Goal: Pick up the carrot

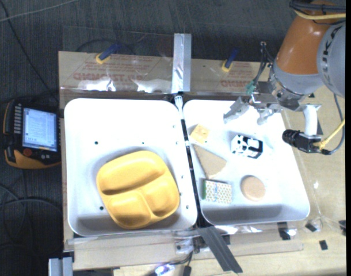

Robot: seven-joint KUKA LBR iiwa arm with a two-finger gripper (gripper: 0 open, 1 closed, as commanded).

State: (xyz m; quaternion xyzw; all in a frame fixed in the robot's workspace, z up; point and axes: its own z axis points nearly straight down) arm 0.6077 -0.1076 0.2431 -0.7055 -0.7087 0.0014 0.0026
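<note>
My gripper [250,113] hangs over the back of the right bin [290,171], with the arm's orange band behind it at the upper right. Its two fingers [234,112] are spread apart with nothing between them, so it is open. Just in front of it lies a small black-and-white object [246,145]. The right bin also holds a pale yellow square piece [199,133], a tan wedge [211,161], a green-and-white patterned box [217,192] and a round tan disc [254,187]. None of these reads clearly as a carrot.
A yellow divided tray [138,187] lies in the left bin [83,131]. The ridge between the two bins [187,154] runs down the middle. A handheld screen unit [31,132] sits off the bench at the left.
</note>
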